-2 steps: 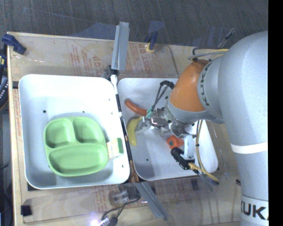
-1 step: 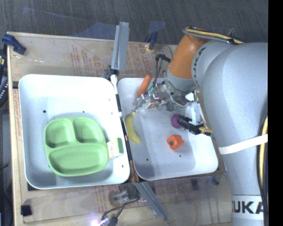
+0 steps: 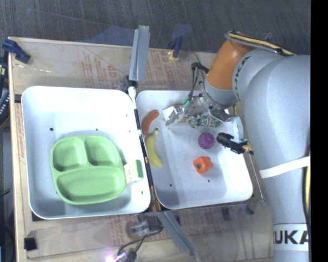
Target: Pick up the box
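Observation:
The box (image 3: 133, 171) is a small white and pale green carton. It lies in the left bin (image 3: 38, 100), wedged between the green plate's right edge and the bin's right wall. My gripper (image 3: 176, 117) hangs low over the back of the right bin (image 3: 235, 187), well to the upper right of the box and apart from it. It points left, toward the orange-red piece. Nothing shows between its tips.
A green divided plate (image 3: 87, 169) fills much of the left bin. In the right bin lie an orange-red piece (image 3: 148, 120), a banana (image 3: 153, 149), a purple fruit (image 3: 206, 141) and an orange item (image 3: 203, 165). The arm covers the right bin's right side.

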You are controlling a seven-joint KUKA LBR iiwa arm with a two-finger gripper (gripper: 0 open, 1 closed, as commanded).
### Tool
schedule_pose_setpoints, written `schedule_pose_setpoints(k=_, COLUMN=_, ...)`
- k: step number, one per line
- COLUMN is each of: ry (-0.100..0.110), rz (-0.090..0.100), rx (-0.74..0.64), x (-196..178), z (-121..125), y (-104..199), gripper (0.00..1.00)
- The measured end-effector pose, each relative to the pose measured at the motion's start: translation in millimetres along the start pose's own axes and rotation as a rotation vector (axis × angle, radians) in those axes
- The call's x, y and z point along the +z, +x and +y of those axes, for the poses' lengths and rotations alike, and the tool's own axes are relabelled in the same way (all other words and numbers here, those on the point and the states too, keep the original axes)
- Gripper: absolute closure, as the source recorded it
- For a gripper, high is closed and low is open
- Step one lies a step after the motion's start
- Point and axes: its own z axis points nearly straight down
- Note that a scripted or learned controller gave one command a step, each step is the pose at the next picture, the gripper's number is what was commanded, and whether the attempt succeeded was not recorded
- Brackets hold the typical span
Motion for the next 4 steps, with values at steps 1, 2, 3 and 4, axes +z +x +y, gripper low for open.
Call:
schedule_pose_setpoints(k=1, ry=-0.020, rz=-0.021, rx=-0.152, x=-43.4, z=1.6, y=-5.6, gripper=0.00)
schedule_pose_setpoints(k=2, ry=-0.029, rz=-0.027, rx=-0.285, x=-112.1, z=-35.2, y=9.9, gripper=0.00)
schedule_pose_setpoints(k=3, ry=-0.051, rz=-0.037, rx=-0.201, x=-28.2, z=8.0, y=-5.8, gripper=0.00)
schedule_pose_setpoints(k=4, ry=-0.027, rz=-0.030, rx=-0.475, x=-61.4, z=-36.1, y=31.8, gripper=0.00)
